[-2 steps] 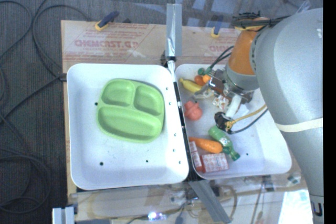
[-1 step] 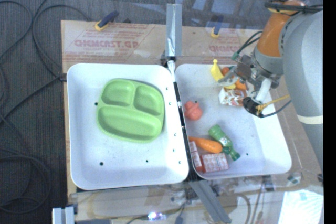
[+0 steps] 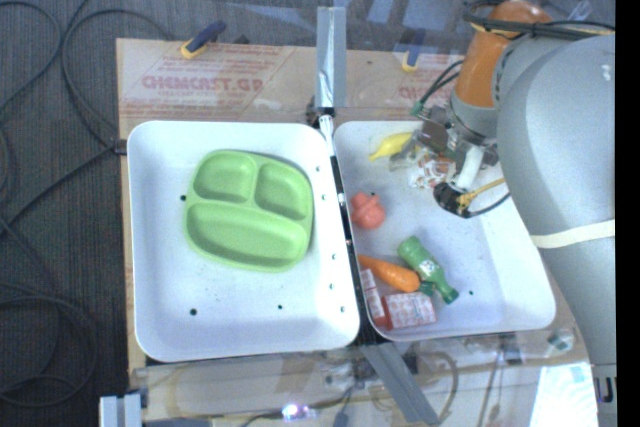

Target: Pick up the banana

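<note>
bench [image 3: 200,80], two white bins [image 3: 160,315], possibly clamps [image 3: 203,38]

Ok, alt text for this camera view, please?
The gripper sits beside a banana at the back of the right bin, which also holds a carrot and green bottle. The left bin holds a green tray.

Pincer [image 3: 432,147] sits just beside banana [image 3: 390,146] in right bin [image 3: 520,285].

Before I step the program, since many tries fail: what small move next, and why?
Probably shift the pincer a little toward the left bin and lower it: the banana lies just beside it at the right bin's far edge, not between its fingers.
</note>
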`<state>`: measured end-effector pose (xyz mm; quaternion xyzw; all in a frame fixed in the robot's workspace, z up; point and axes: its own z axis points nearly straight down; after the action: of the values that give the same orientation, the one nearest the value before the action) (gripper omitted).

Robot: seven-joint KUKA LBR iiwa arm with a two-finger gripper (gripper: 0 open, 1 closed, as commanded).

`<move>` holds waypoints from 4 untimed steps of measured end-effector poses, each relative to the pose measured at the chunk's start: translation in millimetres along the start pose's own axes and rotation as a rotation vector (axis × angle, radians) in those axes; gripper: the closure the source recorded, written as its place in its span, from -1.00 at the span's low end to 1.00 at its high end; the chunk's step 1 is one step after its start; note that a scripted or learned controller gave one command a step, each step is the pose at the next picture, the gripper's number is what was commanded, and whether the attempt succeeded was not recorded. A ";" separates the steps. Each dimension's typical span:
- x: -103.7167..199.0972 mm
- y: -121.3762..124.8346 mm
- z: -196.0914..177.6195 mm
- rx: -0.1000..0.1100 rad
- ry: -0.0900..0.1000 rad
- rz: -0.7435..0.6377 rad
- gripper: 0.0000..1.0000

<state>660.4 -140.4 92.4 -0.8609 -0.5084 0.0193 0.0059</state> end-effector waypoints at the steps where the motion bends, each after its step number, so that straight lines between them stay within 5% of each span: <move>1: 10.2 -7.1 0.6 -0.015 -0.013 -0.028 -1.00; 2: 18.4 -9.7 0.4 -0.017 -0.011 -0.118 -1.00; 4: 28.2 -18.5 4.4 0.025 0.005 0.216 -1.00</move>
<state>657.6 -106.9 87.8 -0.9105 -0.4125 0.0237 0.0157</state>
